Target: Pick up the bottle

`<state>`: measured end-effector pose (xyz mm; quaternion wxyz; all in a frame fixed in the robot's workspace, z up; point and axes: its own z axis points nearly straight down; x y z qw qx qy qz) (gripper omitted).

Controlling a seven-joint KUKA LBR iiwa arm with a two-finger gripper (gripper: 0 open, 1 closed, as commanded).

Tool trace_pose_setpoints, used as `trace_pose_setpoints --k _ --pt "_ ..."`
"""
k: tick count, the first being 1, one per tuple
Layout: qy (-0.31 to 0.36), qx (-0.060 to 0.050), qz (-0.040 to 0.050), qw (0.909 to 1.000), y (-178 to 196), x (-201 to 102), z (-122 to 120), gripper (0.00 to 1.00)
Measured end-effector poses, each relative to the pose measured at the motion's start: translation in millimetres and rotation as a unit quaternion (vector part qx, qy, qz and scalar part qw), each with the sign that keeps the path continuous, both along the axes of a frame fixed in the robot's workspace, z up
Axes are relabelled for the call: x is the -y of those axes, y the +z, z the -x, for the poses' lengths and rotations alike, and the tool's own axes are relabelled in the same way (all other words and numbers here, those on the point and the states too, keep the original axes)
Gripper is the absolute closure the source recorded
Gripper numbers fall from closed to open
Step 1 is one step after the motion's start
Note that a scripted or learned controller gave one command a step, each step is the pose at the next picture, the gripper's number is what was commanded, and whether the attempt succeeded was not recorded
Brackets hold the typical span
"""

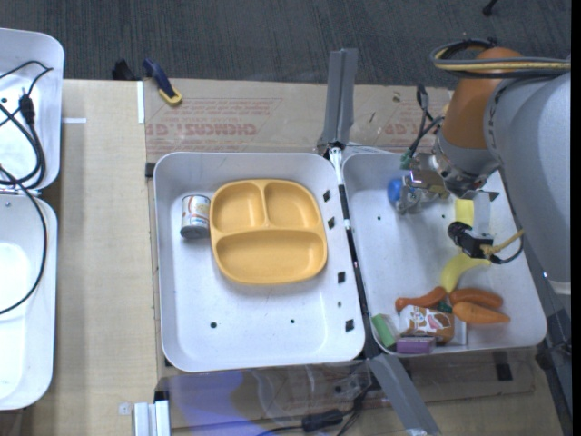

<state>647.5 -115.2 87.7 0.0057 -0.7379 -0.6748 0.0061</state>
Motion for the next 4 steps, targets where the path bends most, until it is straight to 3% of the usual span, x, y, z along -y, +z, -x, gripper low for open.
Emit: trace_pose_setpoints --k 1,2,3,4 --pt "-0.198 0.007 0.0031 0.9801 104 -60 7 1.00" --pt "-0.177 0.006 0.0031 0.9842 103 -82 11 1.00" --pt "-0.177 0.006 0.0030 0.9843 103 -82 11 0.00" --pt "-0.114 0.005 0.0021 0.9934 61 -22 18 0.00"
